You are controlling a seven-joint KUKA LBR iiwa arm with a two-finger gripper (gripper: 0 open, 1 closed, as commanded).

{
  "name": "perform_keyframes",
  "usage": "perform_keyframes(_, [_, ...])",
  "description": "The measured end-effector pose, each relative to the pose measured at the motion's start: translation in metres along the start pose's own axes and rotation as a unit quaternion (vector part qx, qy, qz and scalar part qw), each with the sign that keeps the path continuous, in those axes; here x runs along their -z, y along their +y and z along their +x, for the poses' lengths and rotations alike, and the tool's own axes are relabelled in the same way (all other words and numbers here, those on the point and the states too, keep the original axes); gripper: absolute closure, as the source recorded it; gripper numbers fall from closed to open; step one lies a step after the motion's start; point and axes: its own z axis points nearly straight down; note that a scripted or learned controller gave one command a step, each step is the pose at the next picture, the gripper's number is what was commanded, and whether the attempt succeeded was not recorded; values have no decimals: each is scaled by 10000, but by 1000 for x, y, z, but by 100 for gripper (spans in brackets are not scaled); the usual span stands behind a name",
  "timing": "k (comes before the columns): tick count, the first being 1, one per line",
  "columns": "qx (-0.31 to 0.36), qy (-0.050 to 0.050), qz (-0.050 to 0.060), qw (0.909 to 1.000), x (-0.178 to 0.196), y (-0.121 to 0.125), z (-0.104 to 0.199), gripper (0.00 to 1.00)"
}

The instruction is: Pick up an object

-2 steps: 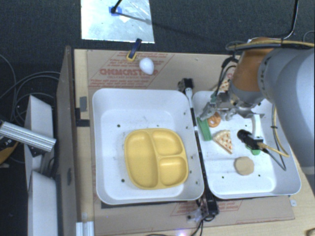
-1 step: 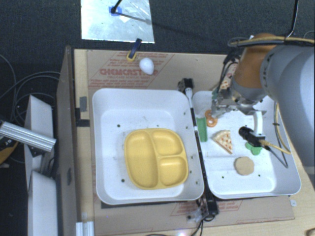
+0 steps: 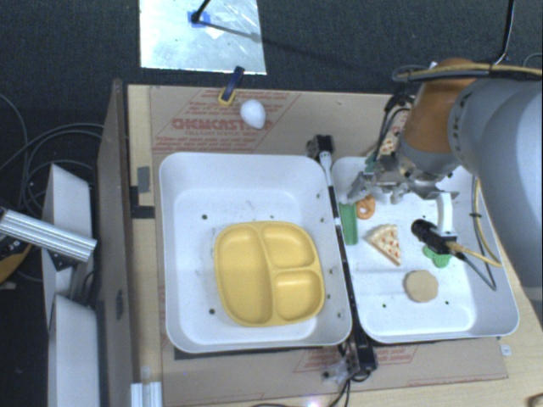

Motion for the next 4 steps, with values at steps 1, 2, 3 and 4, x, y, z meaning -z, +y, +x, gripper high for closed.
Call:
perform_keyframes(1, [-8, 2, 43, 10000, -15, 11, -10, 0])
perform_keyframes(2, [-3, 6, 42, 10000, -14, 16, -8, 0])
perform_keyframes(3, [-2, -3, 51, 10000, -15, 8, 0, 0])
perform_keyframes(4, [6, 1, 36, 10000, -3, 10, 0, 100])
